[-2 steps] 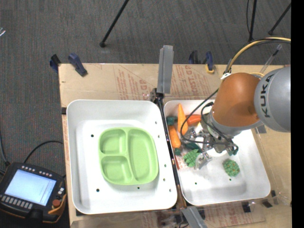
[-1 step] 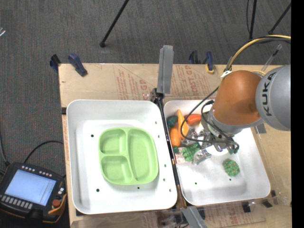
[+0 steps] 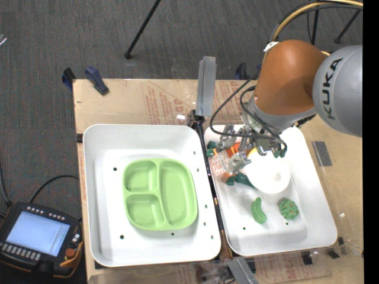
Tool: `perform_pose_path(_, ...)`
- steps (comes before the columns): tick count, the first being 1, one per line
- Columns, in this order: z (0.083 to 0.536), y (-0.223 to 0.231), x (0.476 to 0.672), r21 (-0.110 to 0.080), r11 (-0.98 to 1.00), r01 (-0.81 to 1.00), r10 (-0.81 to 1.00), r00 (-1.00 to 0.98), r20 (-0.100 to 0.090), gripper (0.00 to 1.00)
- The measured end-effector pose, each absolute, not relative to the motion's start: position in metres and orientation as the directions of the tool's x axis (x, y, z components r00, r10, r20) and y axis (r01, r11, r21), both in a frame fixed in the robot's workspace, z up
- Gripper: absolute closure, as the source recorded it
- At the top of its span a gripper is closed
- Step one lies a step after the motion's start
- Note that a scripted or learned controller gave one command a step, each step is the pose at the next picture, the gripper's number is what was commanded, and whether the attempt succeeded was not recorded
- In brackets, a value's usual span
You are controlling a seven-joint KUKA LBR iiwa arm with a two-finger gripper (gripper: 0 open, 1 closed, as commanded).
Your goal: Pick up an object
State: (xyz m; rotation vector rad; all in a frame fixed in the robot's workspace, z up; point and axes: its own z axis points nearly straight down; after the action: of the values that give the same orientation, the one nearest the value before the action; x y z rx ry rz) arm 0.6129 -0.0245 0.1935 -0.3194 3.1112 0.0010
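The gripper (image 3: 246,152) hangs low over clutter in the right-hand shallow white bin (image 3: 317,218), presumably seeking a grasp; its opening cannot be told.

One fixed camera, mounted above my desk (image 3: 136,102), looking down at a slant. Both white bins fit in frame: the left bin (image 3: 95,158) sits well left of my pincer (image 3: 246,149), the right bin (image 3: 314,218) lies under and around it. Medium distance; dark floor shows past the desk's far edge. My arm (image 3: 331,87) enters from the right, near the lens.
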Motion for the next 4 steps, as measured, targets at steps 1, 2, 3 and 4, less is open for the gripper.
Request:
perform_pose_path(1,0.235,-0.023,0.613,-0.001,0.96,-0.278,-0.278,-0.96,-0.007,1.0)
perform_pose_path(2,0.242,0.009,0.592,0.001,0.89,-0.457,-0.457,-0.89,-0.004,1.0)
perform_pose_path(3,0.25,0.015,0.528,0.001,0.864,-0.504,-0.504,-0.864,-0.001,1.0)
perform_pose_path(4,0.295,-0.032,0.544,0.0,0.964,-0.264,-0.264,-0.964,-0.003,1.0)
